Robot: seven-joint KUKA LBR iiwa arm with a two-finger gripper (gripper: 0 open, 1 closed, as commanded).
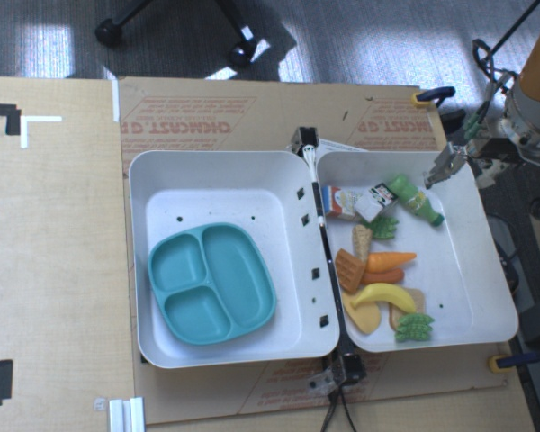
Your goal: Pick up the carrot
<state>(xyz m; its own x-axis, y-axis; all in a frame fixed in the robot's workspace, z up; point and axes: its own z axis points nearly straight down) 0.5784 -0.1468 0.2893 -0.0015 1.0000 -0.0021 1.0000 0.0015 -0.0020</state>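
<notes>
The orange carrot lies flat in the middle of the right bin, its tip pointing right, between a corn cob and a banana. My gripper hangs over the bin's far right corner, above and to the right of the carrot and well apart from it. Its fingers stand open with nothing between them. The left fingertip is close to a green bottle.
The right bin also holds a white and red carton, a ridged orange piece, a small green piece and a leafy green. A teal divided plate lies in the left bin. Cables run along the right.
</notes>
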